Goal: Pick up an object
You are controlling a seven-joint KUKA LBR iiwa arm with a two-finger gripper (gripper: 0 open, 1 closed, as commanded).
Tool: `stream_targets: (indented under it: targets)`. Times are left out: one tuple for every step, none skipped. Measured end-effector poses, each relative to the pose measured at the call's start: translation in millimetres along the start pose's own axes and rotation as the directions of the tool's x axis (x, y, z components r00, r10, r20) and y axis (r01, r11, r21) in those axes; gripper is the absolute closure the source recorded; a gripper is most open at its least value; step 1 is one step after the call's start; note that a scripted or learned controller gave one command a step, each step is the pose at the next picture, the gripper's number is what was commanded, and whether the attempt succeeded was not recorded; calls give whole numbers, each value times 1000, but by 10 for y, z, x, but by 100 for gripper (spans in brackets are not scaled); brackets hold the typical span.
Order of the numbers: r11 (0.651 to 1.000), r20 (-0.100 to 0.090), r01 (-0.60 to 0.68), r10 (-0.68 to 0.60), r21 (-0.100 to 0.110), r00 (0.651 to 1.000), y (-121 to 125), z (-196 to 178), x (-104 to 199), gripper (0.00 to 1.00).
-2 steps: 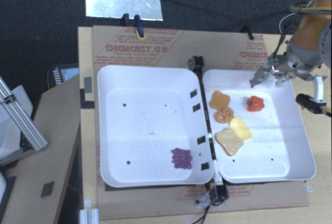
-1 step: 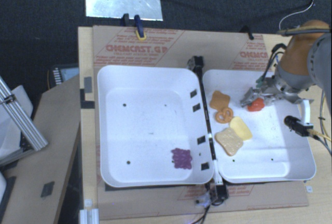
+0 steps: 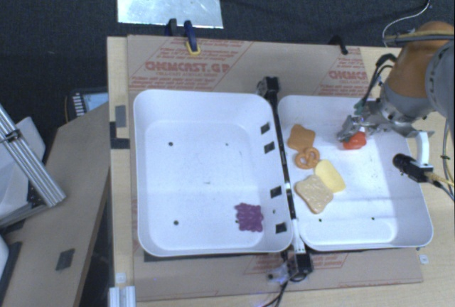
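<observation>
The bench (image 3: 213, 57) carries two shallow white bins side by side on a brown cardboard sheet. The left bin (image 3: 206, 114) holds a small purple bunch of grapes (image 3: 249, 217) near its front right corner. The right bin (image 3: 377, 227) holds the other things, and the grey arm (image 3: 419, 78) with its orange band reaches into it from the right. The gripper (image 3: 353, 129) is low over the back part of this bin, and a red piece (image 3: 355, 141) lies just at its tips; it touches or almost touches them, but I cannot tell if the gripper grasps it. To the left of the red piece, near the divider, lie an orange piece (image 3: 301, 136), a small pretzel (image 3: 307, 157), a yellow piece (image 3: 330, 176) and a slice of bread (image 3: 314, 193), close together in a short row toward the front.
</observation>
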State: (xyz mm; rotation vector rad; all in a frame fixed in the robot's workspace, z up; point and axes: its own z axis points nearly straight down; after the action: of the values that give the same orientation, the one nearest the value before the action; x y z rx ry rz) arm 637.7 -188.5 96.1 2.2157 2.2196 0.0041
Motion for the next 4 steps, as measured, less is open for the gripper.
stream_targets:
  targets:
    - [1000,-3,5,-5,4,1000,-159,-494,462,100]
    - [1000,-3,0,1,9,1000,-700,-730,695,100]
    - [1000,-5,10,-10,3,1000,-846,-1065,1465,100]
    - [1000,-2,6,-6,0,1000,-359,-1135,1903,100]
